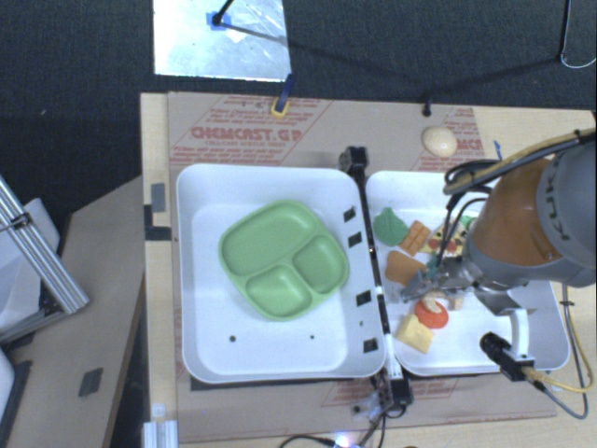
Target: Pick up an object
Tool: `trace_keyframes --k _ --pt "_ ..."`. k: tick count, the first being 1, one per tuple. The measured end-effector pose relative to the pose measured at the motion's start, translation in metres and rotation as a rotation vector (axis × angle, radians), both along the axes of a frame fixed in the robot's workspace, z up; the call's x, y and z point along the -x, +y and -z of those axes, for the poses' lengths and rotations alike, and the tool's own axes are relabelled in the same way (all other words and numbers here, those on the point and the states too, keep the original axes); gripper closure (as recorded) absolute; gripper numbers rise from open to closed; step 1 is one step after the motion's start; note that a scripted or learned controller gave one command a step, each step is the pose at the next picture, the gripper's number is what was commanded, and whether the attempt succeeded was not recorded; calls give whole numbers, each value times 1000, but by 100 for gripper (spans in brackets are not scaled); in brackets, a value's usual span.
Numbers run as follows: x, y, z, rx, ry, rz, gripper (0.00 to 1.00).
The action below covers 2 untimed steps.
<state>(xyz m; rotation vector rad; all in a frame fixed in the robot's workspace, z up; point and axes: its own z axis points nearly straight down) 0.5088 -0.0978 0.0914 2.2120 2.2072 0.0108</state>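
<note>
Camera view, fixed overhead at a slant. My arm (532,227) reaches in from the right over the right bin (550,348), and my claw (437,283) sits low among the toy food heaped at that bin's left side. I cannot tell whether the claw is apart or together; the wrist and cables hide the tips.

Candidates to pick, all in the right bin: a red-and-white piece (432,313) just near of the claw, a yellow wedge (415,332) nearer again and touching or almost touching it, an orange-brown block (403,267) just left of the claw, a green leafy piece (390,224) at the far left, and an orange-and-yellow piece (415,238) beside the green one. Nothing is visibly between my fingers, so I log no grasp.

The left bin (201,278) holds a green divided plate (283,258). A pale egg-shaped object (438,140) lies on the table (373,124), outside the bins on the far side.

Risks, as I judge them:
- The pieces are packed tight. Closing here may catch two at once, or pinch an edge and squirt a piece sideways.
- The red-and-white piece looks rounded; it may roll out from the claw as it shuts.
- The claw is close to the divider (371,269) between the bins. A drift left could strike it or nudge the orange-brown block against it.
- Lifting with a poor hold drops the piece back in the pile.
</note>
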Motion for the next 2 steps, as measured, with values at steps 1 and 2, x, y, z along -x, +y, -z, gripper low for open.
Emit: trace_keyframes --k 1,2 --pt "-3 -2 -13 5 -11 1 100" --pt "0 -10 -73 -6 11 -5 100"
